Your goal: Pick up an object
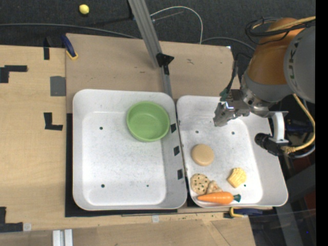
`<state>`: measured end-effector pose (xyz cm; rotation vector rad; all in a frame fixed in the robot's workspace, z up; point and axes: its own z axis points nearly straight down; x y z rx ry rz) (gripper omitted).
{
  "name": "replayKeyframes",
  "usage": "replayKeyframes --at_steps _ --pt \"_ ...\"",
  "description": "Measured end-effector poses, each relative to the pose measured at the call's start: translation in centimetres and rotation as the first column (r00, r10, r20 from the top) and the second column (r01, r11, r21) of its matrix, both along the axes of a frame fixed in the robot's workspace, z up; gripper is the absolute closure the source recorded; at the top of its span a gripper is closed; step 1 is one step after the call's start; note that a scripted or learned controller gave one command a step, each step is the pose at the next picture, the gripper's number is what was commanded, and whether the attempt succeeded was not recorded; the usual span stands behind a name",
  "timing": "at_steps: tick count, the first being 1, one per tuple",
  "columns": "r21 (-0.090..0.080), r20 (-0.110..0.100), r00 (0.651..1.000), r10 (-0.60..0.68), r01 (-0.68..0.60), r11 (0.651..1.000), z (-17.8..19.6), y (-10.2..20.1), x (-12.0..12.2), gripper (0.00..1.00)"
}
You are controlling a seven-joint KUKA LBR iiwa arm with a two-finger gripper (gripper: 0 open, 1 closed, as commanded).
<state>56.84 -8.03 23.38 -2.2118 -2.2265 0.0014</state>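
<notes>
**Arm poised over the right bin, with toy food items below**

The claw hangs over the upper part of the right shallow white bin, above bare floor; nothing shows between its parts, and whether it is open or closed cannot be told from this slant. The candidate things lie toward the bin's near end: a round tan bun-like disc near the middle, a small yellow wedge like toy cheese to its right, a brown speckled cookie-shaped piece by the left wall, and an orange toy carrot with a green tip along the near wall, touching or just beside the cookie. The left white bin holds a green plastic bowl.

The disc stands apart from its neighbours and is judged the easiest target: probably light, stiff and smooth, best pinched across its width. The carrot, close against the wall, leaves little room for approach. The counter is tan board.
</notes>
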Motion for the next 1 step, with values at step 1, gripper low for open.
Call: replayKeyframes --at_steps 1 --pt "0.000 0.003 1.000 0.000 0.000 1.000 0.27 4.58 3.14 1.00"
